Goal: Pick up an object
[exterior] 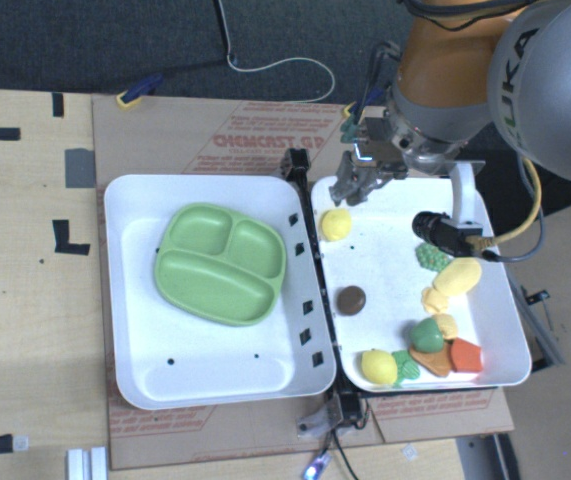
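Yellow lemon point(379, 366) at near bin edge, well below gripper point(348, 194); small yellow ball point(335, 224) just under fingertips, ungrasped. Finger spread: cannot tell.

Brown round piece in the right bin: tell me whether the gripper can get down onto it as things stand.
Probably yes. The brown round piece lies alone on bare bin floor, apart from the yellow ball above it and the toy food heap to its right. The gripper hangs nearby, over the same bin.
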